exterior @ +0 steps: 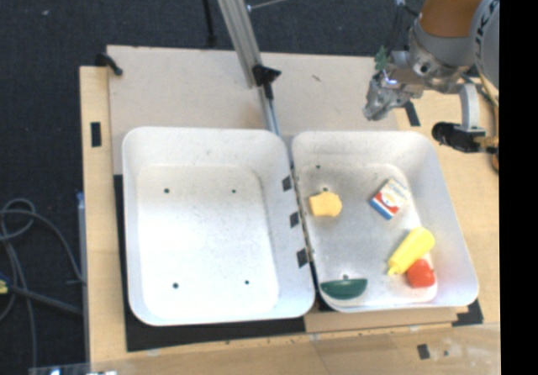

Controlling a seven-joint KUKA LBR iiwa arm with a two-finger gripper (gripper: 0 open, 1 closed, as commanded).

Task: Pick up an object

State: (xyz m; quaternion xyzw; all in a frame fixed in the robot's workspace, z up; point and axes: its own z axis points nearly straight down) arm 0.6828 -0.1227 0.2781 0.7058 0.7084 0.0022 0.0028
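on the left of the counter [97, 197] sits the left bin [139, 197], with no object in it. beside it, touching along the middle seam, the right bin [445, 197] carries every candidate: a pale yellow piece [325, 204] near the seam, a dark green piece [345, 287] against the front wall, a small red, white and blue box [387, 199] toward the back, a yellow piece [411, 250] and, just beside it, a red piece [421, 274] in the front right corner. above the back right corner of that bin hangs the gripper [380, 106], clear of the objects and touching none. my judgement: the pick is at the approach step, nothing yet grasped. the next move calls for choosing an object, the box being nearest, and descending over it. whether the jaws stand apart or together i cannot tell; nothing is seen between them.
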